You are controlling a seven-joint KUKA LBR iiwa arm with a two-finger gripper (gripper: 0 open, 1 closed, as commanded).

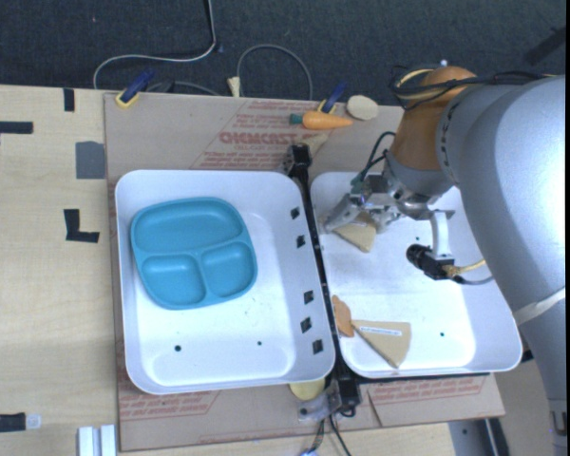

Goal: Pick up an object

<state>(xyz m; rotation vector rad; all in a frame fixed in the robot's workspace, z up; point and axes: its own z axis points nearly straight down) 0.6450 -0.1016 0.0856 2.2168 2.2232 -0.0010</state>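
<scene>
Your jaws (361, 218) are sitting low over a tan wedge (357, 237) at the back of the right bin (475, 350); you cannot tell how they are set. The wedge is lying flat near the divider, so it may slide away. A second wedge (384, 341) and an orange piece (343, 316) are lying nearer the front.

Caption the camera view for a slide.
Arm's gripper down at a tan wedge in the right bin; blue tray in the left bin.
</scene>
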